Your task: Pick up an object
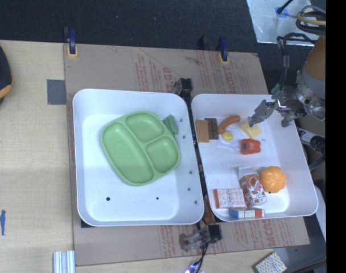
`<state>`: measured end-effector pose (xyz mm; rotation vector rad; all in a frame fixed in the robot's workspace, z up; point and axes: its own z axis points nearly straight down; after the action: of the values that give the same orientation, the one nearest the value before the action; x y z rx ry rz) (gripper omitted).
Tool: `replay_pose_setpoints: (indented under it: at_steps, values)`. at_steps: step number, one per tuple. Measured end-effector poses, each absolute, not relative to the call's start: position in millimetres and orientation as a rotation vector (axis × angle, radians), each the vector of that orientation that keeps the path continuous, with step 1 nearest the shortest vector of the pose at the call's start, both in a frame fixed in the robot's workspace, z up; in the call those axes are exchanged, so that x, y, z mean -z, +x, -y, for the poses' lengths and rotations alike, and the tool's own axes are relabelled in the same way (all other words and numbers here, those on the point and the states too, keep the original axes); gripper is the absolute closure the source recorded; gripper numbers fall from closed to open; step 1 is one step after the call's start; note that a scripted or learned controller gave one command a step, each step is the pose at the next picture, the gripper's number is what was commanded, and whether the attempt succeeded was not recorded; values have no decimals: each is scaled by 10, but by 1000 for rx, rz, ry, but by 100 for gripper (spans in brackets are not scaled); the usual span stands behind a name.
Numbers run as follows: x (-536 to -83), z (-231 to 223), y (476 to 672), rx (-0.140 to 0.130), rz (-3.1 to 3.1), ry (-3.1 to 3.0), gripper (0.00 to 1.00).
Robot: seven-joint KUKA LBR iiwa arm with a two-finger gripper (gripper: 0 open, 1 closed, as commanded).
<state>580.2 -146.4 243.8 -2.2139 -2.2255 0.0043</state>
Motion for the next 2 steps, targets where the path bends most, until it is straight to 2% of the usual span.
replay_pose_setpoints:
  at_steps: [1, 2]
  values:
    - [-1484, 1729, 5906, -14, 2219, -2211, 0]
    - [-901, 1422, 5734, -9, 2222, -2207, 0]
